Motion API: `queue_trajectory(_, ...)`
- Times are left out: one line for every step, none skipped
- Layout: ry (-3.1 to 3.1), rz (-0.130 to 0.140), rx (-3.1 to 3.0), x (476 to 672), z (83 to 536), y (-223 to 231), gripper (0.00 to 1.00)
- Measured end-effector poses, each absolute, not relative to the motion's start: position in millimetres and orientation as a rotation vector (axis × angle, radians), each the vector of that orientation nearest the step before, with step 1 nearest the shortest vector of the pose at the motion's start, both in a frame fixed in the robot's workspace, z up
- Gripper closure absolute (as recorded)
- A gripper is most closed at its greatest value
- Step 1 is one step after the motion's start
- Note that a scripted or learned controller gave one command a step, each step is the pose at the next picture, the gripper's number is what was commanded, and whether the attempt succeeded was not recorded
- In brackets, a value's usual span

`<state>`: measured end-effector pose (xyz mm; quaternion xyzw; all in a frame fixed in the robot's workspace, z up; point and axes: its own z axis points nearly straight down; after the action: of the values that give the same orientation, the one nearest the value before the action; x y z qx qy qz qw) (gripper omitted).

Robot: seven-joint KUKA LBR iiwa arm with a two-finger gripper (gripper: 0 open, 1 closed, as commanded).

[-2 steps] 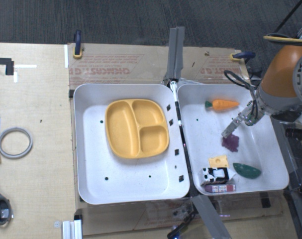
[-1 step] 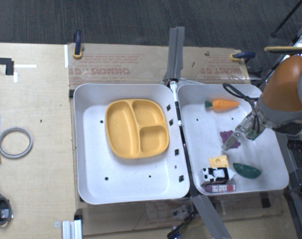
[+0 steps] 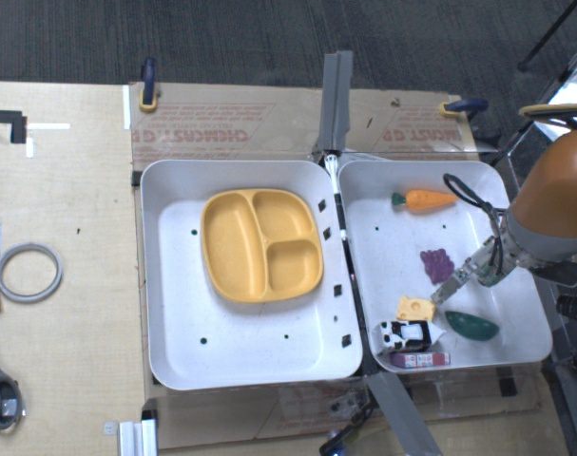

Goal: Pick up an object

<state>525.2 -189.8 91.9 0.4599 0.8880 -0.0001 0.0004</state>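
tool [image 3: 447, 291] tip low in right bin [image 3: 526, 345] beside purple grapes [image 3: 437, 263]; its spread can't be made out.

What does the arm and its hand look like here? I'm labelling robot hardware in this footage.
The arm comes in from the right as a rounded orange band above a grey wrist. A black cable loops beside it. The hand is slim, grey and metallic, tapering to a narrow tip.
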Motion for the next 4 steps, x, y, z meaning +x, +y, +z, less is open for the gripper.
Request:
queue_trajectory(2.81,-0.001,1.401,567.1,92,-189,0.0)
queue_trajectory(2.742,-0.001,1.527,564.5,115,-209,0.0)
queue_trajectory(2.608,-0.001,1.752,536.4,91,-191,0.0)
queue_trajectory(2.503,-0.002,1.896,578.1,92,-197,0.0)
